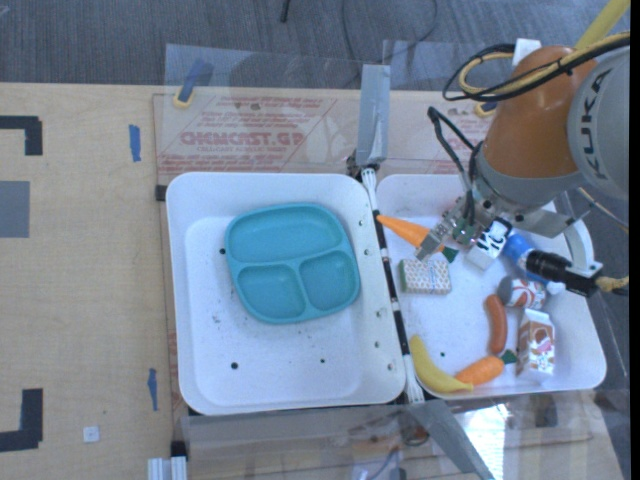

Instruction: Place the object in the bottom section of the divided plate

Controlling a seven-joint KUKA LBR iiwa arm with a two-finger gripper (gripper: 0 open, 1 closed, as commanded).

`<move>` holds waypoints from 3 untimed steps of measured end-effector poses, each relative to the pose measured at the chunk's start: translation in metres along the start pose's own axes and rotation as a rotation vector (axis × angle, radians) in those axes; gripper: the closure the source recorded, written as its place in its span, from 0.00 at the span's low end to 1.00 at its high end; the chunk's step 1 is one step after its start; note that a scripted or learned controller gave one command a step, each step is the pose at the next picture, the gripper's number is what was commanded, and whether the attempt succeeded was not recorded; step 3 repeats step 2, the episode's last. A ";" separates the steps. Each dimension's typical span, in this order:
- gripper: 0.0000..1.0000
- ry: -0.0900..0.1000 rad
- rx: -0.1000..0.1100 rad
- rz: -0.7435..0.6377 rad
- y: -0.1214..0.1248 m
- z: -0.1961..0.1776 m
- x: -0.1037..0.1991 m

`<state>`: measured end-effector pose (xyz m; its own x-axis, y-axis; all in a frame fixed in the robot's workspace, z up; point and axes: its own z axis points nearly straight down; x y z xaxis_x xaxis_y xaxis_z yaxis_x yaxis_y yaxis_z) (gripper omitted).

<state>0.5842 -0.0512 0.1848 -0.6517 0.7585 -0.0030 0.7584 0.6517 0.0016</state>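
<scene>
A teal divided plate (290, 263) lies in the left bin (200, 368), with one wide section at the far side and two smaller ones at the near side; all three hold nothing. My gripper (436, 244) hangs low in the right bin (575, 368), near its left wall. It sits just right of an orange carrot (402, 230) and just above a speckled white block (425, 276). I see nothing held in it.
The right bin also holds a brown sausage (496, 323), a yellow banana (430, 368), a second carrot (480, 370), a small carton (537, 343) and a blue-and-white bottle (505, 246). A ridge (385, 268) divides the two bins.
</scene>
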 end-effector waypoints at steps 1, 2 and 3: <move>1.00 0.000 -0.002 -0.129 0.103 0.000 0.067; 0.00 0.000 -0.002 -0.129 0.103 0.000 0.067; 0.00 0.000 -0.002 -0.129 0.103 0.000 0.067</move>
